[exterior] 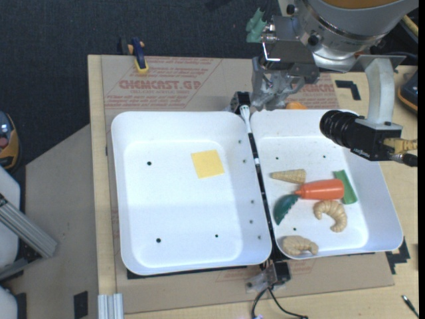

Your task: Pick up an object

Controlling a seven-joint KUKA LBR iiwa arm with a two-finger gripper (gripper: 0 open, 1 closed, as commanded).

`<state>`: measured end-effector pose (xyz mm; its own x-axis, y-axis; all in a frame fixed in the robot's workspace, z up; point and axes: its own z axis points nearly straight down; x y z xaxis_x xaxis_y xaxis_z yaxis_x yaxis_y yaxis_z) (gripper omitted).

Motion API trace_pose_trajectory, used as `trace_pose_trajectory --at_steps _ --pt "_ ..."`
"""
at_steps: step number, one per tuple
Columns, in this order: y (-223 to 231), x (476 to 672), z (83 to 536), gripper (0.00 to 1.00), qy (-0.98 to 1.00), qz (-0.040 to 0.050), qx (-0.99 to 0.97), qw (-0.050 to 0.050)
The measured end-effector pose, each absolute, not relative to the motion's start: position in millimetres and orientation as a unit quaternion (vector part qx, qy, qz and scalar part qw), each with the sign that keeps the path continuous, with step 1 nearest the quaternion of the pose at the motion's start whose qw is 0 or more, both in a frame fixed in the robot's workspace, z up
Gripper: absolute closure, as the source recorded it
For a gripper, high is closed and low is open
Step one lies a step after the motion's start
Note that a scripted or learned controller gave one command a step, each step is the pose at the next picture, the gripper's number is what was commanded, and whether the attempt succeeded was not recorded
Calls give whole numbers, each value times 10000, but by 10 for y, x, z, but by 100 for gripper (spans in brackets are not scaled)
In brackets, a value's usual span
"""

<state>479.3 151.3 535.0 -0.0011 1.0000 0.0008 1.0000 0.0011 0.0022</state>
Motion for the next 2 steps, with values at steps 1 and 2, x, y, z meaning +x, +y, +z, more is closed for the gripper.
trace_pose_trajectory --at_steps 1,2 --pt "1559 4794 5351 100 7072 9 7070 7" --pt "1557 4794 5351 100 7070 9 7072 6"
